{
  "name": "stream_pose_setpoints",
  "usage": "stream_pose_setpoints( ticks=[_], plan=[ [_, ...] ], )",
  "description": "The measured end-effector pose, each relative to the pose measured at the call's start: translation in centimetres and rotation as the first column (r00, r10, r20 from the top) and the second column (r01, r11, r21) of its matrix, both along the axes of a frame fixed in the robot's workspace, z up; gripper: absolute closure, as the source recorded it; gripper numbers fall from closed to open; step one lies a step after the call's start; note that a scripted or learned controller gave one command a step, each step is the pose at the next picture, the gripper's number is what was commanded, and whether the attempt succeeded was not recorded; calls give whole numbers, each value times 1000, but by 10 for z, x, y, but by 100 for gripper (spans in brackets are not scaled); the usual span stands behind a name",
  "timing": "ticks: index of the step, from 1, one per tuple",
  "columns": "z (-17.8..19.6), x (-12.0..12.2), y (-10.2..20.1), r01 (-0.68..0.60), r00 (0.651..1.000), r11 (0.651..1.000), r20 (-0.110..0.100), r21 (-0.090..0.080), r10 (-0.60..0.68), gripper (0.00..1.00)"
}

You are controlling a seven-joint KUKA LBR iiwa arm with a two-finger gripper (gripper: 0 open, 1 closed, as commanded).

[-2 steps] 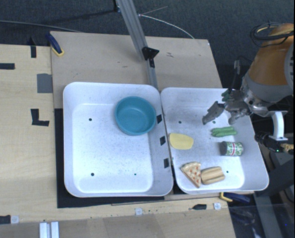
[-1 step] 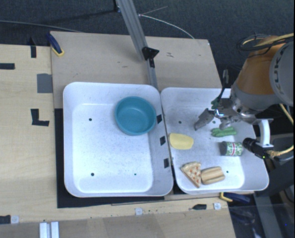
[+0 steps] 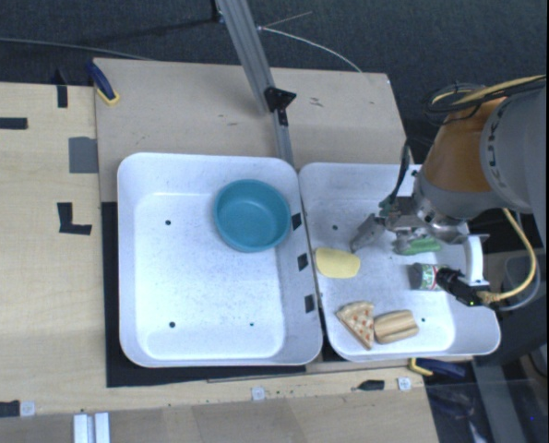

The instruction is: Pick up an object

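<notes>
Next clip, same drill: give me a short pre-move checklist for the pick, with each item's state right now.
1. Targets available in the right bin: yellow piece, pizza slice and bread roll all lie there. Ok.
2. Gripper over the right bin: ok.
3. Gripper centred over a target: not ok, it sits up and right of the yellow piece.
4. Nothing already held: cannot tell.
5. Blue bowl out of the way, in the left bin: ok.
</notes>
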State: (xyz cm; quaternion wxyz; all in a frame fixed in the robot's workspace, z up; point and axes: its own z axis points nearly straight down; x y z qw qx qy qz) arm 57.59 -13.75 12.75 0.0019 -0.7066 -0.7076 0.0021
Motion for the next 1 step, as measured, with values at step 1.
stream_pose_setpoints(
  ticks=[1],
  plan=[
    [12,1,1,-1,1000,1000,2,1,1,100]
  ],
)
